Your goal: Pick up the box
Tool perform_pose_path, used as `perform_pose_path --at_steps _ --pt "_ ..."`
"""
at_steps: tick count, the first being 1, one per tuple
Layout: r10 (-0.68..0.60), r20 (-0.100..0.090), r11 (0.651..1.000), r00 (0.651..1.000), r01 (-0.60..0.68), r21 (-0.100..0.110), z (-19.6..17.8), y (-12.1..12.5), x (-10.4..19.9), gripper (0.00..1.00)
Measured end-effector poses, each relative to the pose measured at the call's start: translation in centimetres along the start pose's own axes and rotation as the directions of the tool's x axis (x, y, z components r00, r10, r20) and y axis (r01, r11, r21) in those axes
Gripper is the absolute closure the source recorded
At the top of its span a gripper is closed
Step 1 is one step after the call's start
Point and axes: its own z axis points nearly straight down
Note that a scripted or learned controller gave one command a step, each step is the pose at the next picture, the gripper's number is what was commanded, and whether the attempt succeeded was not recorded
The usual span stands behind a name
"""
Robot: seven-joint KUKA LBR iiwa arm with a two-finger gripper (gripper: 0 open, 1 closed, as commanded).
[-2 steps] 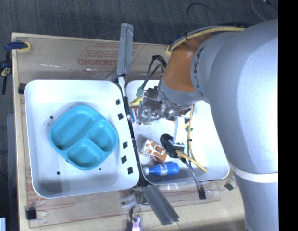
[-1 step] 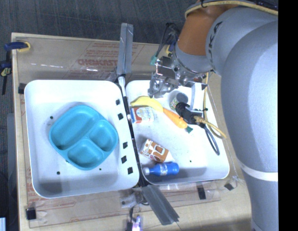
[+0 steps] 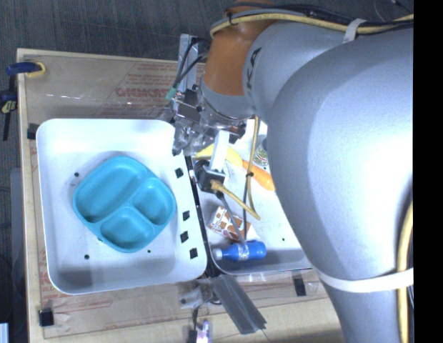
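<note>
Gripper (image 3: 187, 131) sits low over the divide between the two bins, at the far end of the right bin (image 3: 275, 263), with the grey arm (image 3: 336, 120) and its orange band (image 3: 225, 66) looming over most of that bin. Whether it is released or clenched on anything cannot be told, since the wrist hardware and cables crowd around it.

A small box (image 3: 227, 222) with a brown and white pattern lies on the floor of the right bin, toward its near left part, apart from the gripper. Just nearer than it lies a blue bottle (image 3: 243, 251) on its side, against the bin's near wall. Yellow and orange items (image 3: 256, 174) show farther back, partly hidden by the arm.

On the left, the left bin (image 3: 57, 148) holds a blue divided tray (image 3: 123, 203) with three compartments, lying flat near the bin's middle. Both bins rest on the bench (image 3: 100, 77).
</note>
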Motion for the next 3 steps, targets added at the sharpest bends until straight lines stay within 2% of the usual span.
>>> perform_pose_path --at_steps 1,2,3 --pt "0.175 0.0 0.985 0.985 -0.175 0.001 -0.5 -3.1 -2.7 1.0" --pt "0.125 -0.001 0.992 0.992 -0.125 -0.002 -1.3 4.5 -9.4 1.0" --pt "0.287 0.0 0.958 0.958 -0.287 0.0 3.2 -0.2 -2.6 1.0"
